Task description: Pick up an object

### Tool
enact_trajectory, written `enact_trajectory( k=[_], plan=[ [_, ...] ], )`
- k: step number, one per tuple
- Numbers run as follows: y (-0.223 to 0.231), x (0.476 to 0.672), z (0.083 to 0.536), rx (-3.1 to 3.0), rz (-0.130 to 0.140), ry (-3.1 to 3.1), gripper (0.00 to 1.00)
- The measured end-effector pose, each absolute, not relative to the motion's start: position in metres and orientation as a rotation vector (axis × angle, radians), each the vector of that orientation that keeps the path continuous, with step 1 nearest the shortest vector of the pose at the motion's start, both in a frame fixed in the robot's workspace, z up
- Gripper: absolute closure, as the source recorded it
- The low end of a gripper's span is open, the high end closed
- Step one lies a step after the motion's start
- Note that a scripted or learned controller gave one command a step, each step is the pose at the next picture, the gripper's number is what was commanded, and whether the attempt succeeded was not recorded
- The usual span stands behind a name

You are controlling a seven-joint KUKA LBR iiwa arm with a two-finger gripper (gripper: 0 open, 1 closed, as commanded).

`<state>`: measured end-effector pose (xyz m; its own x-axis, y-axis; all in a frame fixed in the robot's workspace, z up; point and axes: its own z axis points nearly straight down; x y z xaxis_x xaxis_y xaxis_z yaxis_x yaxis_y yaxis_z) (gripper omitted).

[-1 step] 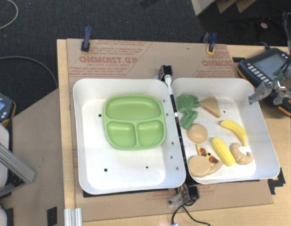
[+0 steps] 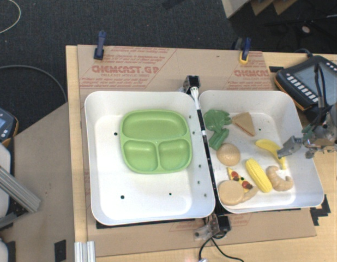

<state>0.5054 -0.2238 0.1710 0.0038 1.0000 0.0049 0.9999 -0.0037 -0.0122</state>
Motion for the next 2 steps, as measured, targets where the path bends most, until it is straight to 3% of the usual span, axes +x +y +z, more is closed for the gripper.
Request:
enact_trajectory(
  k=[1,2],
  plan=[
    [-0.223,0.577,0.105,-2.225,-0.011,-2.234,0.00],
    [-0.136,0.484,0.143,-2.210,0.000,-2.220,0.00]
  ],
)
